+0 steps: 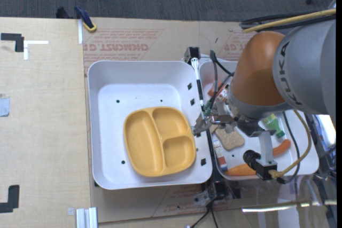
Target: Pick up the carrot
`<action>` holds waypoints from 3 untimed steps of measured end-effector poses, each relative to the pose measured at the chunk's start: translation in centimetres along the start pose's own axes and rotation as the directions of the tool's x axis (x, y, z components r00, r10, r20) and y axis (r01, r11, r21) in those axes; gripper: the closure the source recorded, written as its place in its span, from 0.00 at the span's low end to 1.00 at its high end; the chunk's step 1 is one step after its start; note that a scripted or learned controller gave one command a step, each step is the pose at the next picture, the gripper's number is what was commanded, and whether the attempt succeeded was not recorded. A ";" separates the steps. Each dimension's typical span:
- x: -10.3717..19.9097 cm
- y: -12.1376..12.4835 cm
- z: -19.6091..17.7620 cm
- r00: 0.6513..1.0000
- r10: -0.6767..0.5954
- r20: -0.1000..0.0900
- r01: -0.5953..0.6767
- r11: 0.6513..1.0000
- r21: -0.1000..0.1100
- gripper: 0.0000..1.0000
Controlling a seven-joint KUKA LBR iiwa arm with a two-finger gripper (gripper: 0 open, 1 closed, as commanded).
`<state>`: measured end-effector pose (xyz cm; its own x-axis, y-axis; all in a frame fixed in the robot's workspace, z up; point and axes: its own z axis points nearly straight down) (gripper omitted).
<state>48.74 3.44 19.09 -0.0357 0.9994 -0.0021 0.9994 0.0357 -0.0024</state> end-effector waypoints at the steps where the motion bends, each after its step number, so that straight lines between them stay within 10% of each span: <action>1: -3.1 -1.0 0.0 0.978 -0.209 -0.001 0.209 0.978 -0.001 0.00; 3: -2.1 -0.9 0.0 0.955 -0.298 -0.001 0.298 0.955 -0.001 0.00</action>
<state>47.88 1.28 19.10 -0.3321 0.9432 -0.0008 0.9432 0.3321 -0.0016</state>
